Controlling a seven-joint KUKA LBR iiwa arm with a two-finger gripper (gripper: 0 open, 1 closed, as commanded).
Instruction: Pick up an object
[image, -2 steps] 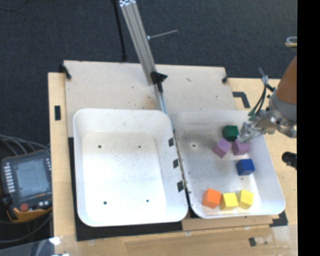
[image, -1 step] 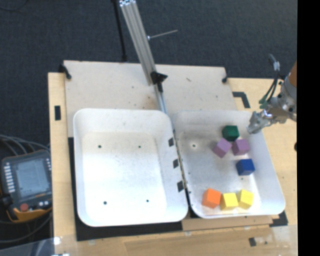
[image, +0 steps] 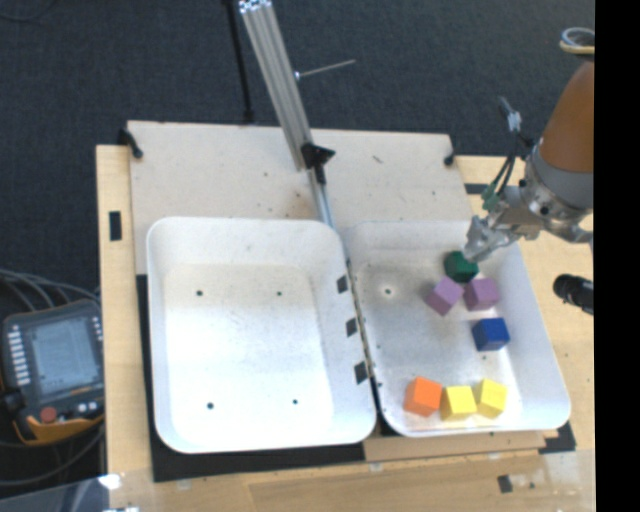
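From above, the gripper hangs over the right bin, right at the green object; I cannot tell from here what it has hold of, if anything. 2 purple blocks sit just beside the green one. My worry: crowding could nudge those neighbours, or the rounded green piece could slip free on lifting.

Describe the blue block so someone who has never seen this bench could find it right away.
Look in the right bin, where all the blocks lie. The blue block sits near its right wall, below two purple blocks and above the yellow ones. It is the sole blue piece and touches no other.
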